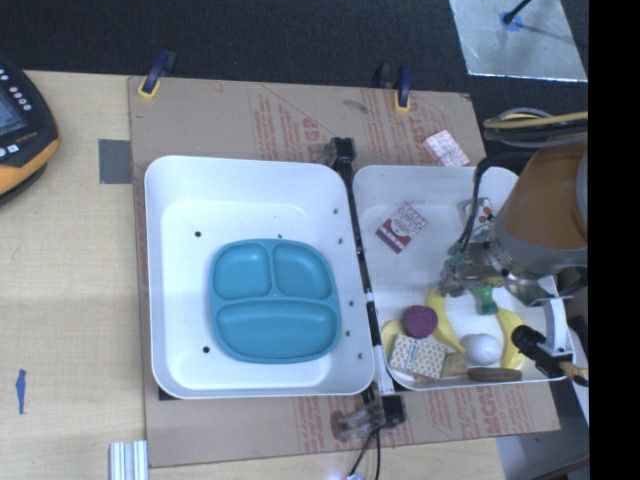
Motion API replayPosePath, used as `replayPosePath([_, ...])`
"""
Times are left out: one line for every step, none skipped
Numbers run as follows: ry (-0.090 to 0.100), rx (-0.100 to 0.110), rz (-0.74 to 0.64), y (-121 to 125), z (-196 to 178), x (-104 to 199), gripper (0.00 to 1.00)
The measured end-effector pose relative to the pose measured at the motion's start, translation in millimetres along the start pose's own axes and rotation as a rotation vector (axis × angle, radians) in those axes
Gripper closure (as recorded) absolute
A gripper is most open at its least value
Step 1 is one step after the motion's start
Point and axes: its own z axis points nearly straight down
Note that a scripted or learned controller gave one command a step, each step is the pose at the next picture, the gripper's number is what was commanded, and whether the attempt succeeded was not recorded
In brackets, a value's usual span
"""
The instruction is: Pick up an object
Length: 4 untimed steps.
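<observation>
My grey arm with its orange band reaches in from the right, wrist bent down over the right shallow white bin. My pincer sits low among the clutter, just above the yellow banana-shaped toy and round purple ball; open or closed, I can't tell. The blue divided plastic plate lies in the left bin

A light blue divided plate lies in a white bin. The other white bin holds a purple ball, a white ball, and a red-and-white packet.
</observation>
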Motion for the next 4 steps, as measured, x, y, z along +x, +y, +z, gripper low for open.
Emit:
replayPosePath([0.0, 0.0, 0.0, 0, 0, 0, 0.0])
replayPosePath([0.007, 0.01, -0.002, -2, 37, 25, 0.0])
replayPosePath([0.007, 0.01, 0.001, -30, 36, 34, 0.0])
replayPosePath([0.005, 0.007, -0.001, -28, 25, 33, 1.0])
